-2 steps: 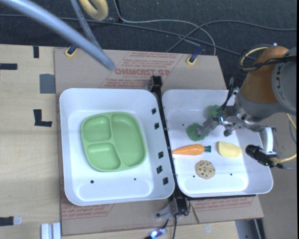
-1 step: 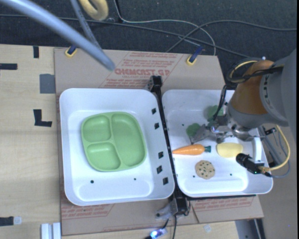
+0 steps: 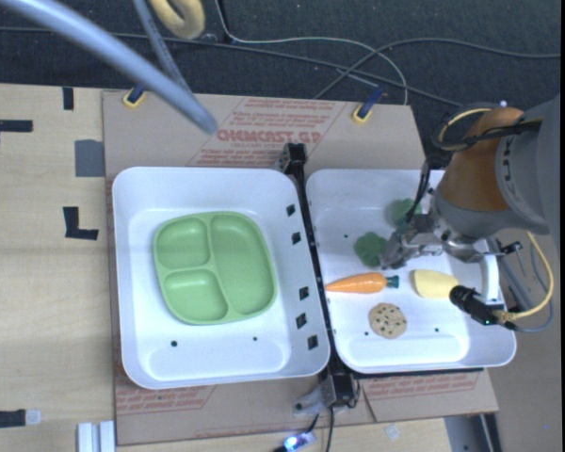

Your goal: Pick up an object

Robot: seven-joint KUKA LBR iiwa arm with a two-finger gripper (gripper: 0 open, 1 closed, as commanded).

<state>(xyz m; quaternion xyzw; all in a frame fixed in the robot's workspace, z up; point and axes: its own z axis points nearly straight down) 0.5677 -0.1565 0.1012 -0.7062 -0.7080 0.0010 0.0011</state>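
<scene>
In the right bin (image 3: pixel 452 351) lie an orange carrot (image 3: pixel 356 284), a round cookie (image 3: pixel 387 320), a pale yellow piece (image 3: pixel 435 282) and two green pieces (image 3: pixel 368 248), (image 3: pixel 401 211). My gripper (image 3: pixel 401 250) is low in this bin, reaching in from the right, just above the carrot's green tip and right of the nearer green piece. Its fingers are small and dark against the bin floor. I see nothing between them.
The left bin (image 3: pixel 141 196) holds a green divided plate (image 3: pixel 213 266). A black divider (image 3: pixel 306 243) runs between the bins. The arm's grey body and orange band (image 3: pixel 480 172) hang over the right bin's far right side. Cables (image 3: pixel 358 64) lie behind the bins.
</scene>
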